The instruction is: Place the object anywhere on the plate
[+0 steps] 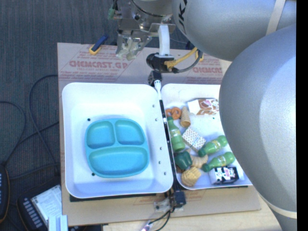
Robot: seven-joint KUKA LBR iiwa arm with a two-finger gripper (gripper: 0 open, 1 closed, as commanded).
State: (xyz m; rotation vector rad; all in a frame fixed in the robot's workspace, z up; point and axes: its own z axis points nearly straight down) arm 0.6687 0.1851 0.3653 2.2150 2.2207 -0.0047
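Pincer (129, 47) high beyond the bins, fingers near together, pinching nothing. Plate (117, 147) bare. Next: pick from right bin (211, 121).

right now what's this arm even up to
The gripper hangs above the bench beyond the far edge of the left bin, with nothing visible between its fingers. The blue plate lies bare in that bin. The toy food pieces all sit in the right bin, so nothing is placed yet.

- Setting: robotics lab.
- Evidence: grey industrial arm (250, 42) over two white bins (72, 129) on a cardboard-covered counter (82, 64).
- Loose cables (33, 114) on carpeted floor (29, 32).
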